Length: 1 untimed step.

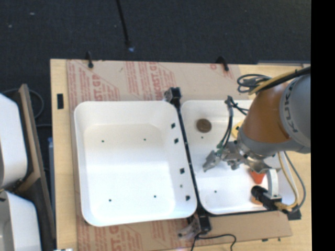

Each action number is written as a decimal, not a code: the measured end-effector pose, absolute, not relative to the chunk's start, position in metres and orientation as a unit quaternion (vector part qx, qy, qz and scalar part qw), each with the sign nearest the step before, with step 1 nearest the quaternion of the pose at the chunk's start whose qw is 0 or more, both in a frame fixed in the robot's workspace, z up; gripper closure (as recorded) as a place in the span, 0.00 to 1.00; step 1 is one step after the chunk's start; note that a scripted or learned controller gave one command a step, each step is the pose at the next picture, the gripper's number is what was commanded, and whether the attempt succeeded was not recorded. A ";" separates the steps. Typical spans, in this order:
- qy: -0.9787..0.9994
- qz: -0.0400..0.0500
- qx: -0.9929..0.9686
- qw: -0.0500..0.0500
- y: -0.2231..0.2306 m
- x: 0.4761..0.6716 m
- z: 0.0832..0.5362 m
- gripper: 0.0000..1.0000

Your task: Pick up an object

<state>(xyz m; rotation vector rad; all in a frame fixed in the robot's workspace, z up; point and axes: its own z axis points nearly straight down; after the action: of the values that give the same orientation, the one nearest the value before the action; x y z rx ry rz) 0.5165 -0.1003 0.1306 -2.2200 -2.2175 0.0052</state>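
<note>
A small round brown object point(203, 125) lies near the back of the right bin point(220, 205). An orange object point(257, 175) sits at that bin's right side, partly hidden under the arm. My gripper point(211, 161) hangs low over the middle of the right bin, in front of the brown object and left of the orange one. Its fingers stand open with nothing between them.
The left bin point(84, 140) sits beside the right one, with a black divider strip point(183, 150) between them. The grey arm with its orange band point(267, 119) covers the right bin's right half. Cables point(251, 81) lie on the bench behind it.
</note>
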 end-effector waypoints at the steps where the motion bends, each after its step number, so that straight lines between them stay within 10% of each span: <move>1: -0.706 -0.001 -0.708 -0.001 -0.101 0.518 0.144 1.00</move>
<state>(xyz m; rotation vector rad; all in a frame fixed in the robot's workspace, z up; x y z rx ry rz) 0.5183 -0.1008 0.1438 -2.2245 -2.2203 -0.0016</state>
